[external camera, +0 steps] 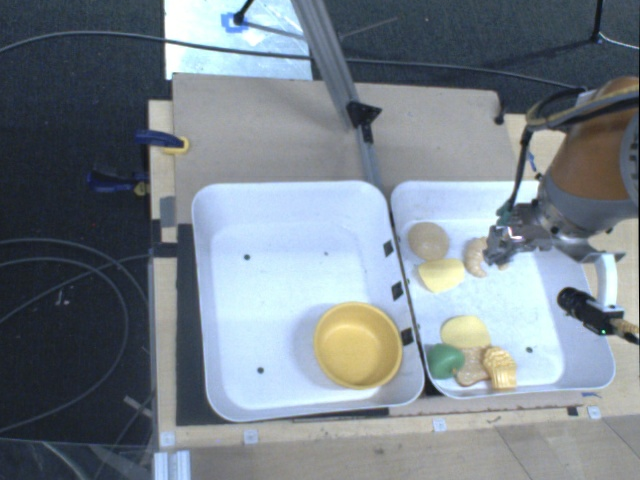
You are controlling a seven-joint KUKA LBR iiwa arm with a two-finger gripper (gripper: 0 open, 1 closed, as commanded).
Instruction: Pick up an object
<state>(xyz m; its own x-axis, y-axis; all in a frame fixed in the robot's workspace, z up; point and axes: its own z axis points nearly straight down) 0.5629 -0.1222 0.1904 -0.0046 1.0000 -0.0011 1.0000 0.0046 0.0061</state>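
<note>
Small beige object (476, 260) in the right bin (590, 368) is sitting just beside the gripper (497, 252); I cannot tell its grip state. Neighbouring yellow piece (440, 275) is crowding it, so a grab risks slipping.

Two shallow white plastic bins sit side by side on the bench (260, 128). The left bin (250, 238) holds a round yellow bowl (358, 344) at its front right. The right bin (560, 358) holds small food-shaped toys (441, 275); the claw (497, 251) is above its middle.

Glossy yellow plastic bowl (358, 344), smooth white plastic bins (222, 298), matt brown bench board (260, 128)
</note>
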